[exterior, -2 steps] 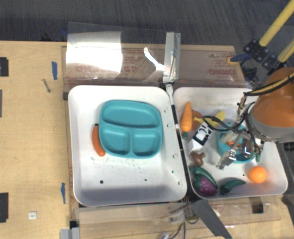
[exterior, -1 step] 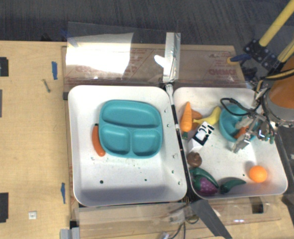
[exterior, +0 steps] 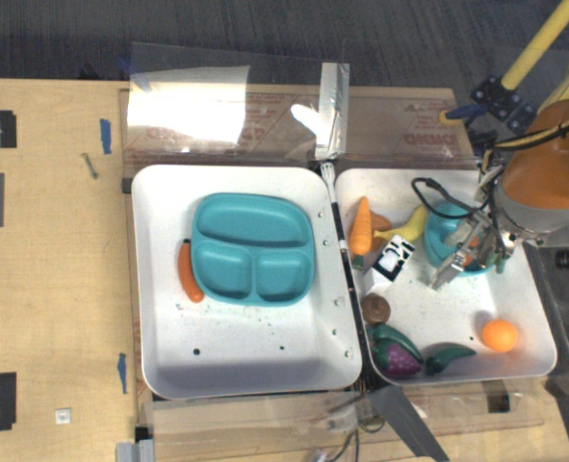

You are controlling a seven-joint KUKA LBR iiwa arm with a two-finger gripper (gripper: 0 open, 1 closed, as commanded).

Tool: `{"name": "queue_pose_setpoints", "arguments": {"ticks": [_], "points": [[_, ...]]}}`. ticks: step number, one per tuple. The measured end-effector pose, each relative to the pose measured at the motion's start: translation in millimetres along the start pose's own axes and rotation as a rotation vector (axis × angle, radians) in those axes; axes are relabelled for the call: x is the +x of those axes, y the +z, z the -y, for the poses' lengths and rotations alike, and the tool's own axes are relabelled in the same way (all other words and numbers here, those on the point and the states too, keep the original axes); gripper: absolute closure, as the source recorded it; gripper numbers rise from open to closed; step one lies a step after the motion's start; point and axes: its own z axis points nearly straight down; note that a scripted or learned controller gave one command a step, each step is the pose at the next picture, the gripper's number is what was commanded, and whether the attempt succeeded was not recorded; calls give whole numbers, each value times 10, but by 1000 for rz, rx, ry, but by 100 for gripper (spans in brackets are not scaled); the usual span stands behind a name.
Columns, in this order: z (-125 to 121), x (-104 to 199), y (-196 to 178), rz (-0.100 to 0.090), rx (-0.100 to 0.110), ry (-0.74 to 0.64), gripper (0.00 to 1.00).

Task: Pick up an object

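Observation:
My gripper [exterior: 469, 256] hangs low in the right bin [exterior: 539, 306], at its upper right part. It is right over the near edge of a teal cup [exterior: 440, 231], and part of the cup is hidden under it. Left of the cup lie a yellow banana [exterior: 411, 229], an orange carrot [exterior: 361, 225] and a black-and-white tagged block [exterior: 393, 258]. An orange ball [exterior: 500, 335] rests at the bin's front right. A purple grape bunch with green leaves [exterior: 404, 356] and a small brown piece [exterior: 375, 307] sit at the front left.
The left bin [exterior: 159, 335] holds a teal divided plate [exterior: 253, 248] with an orange-red sausage-shaped toy [exterior: 188, 273] beside its left edge. A clear plastic sheet [exterior: 226, 114] stands behind the bins. A yellow bar [exterior: 544, 32] crosses the upper right.

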Motion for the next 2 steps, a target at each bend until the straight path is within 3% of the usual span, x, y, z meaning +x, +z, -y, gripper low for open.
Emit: {"name": "queue_pose_setpoints", "arguments": {"ticks": [2], "points": [[-11,72,-2,1,-1,158,0]]}}
